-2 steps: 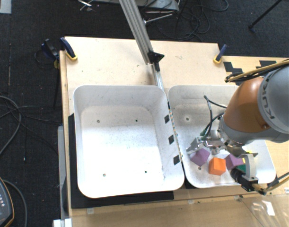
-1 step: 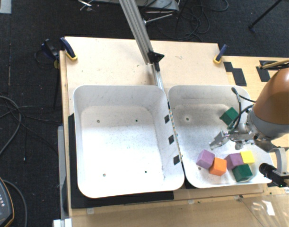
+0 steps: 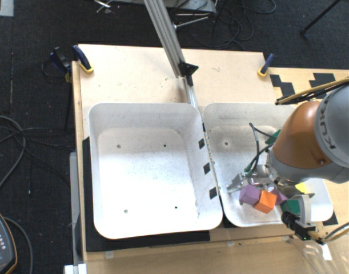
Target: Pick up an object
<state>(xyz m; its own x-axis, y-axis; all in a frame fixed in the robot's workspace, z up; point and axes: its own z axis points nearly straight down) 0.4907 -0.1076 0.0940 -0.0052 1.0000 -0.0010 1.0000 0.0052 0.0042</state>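
Reaching in from the right, the arm (image 3: 311, 138) hangs low over the right bin (image 3: 231, 124) with its gripper (image 3: 255, 181) just above a purple block (image 3: 249, 194) — an orange cube (image 3: 267, 201) touches that block's right side. Whether the gripper is spread or closed I cannot tell, and nothing visibly sits in its grasp. Both blocks lie directly beneath and slightly toward the bin's near edge — a short straight descent, I judge.

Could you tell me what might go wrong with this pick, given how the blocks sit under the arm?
The purple block and orange block sit touching, so the gripper could nudge one while closing on the other, or lift neither. Both lie near the right bin's front wall, which may hinder the approach. The arm hides part of the pile, so other pieces could interfere.
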